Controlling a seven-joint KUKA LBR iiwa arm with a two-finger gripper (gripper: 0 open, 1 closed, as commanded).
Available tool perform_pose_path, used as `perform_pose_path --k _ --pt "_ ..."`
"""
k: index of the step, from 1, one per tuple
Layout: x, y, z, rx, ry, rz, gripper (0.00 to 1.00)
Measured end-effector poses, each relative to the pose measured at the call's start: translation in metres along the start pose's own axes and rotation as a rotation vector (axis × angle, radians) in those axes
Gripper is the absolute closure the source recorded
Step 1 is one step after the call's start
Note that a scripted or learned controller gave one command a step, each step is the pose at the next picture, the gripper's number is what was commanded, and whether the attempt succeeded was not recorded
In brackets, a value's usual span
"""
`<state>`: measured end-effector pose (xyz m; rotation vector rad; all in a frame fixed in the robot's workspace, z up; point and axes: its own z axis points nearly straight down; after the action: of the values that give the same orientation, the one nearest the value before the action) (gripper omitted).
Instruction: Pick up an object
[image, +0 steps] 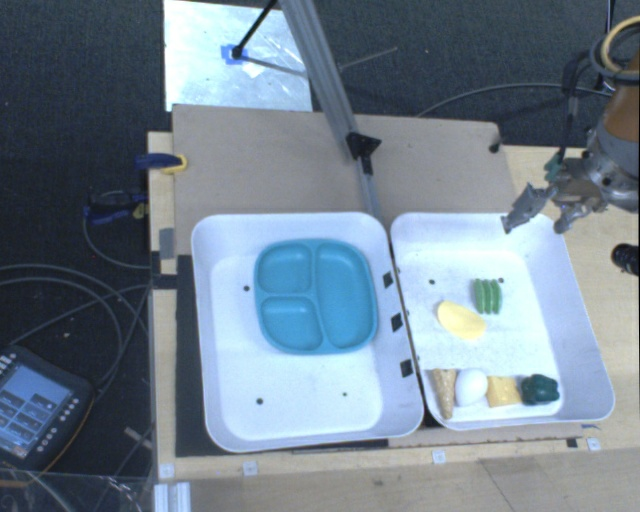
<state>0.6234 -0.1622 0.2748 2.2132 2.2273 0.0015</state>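
Claw (541, 211) spread open above the right bin's (580, 300) upper edge.
You'll see the green pods (487, 295) and yellow piece (460, 320) lie below-left of it, well apart; the arm's upper part is cut off at right.

Gripper (545, 212) at upper right of frame, fingers spread apart, nothing between them, above top rim of right bin (585, 330). In this bin: green pods (487, 295), yellow piece (460, 320), cone (443, 390), white egg (471, 386), yellow block (503, 391), dark green piece (540, 389). Left bin (225, 400) holds blue divided tray (315, 296).
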Motion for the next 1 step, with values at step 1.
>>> perform_pose_path --k 1 --pt "0.0 0.0 -0.0001 0.0 0.0 -0.001 0.0"
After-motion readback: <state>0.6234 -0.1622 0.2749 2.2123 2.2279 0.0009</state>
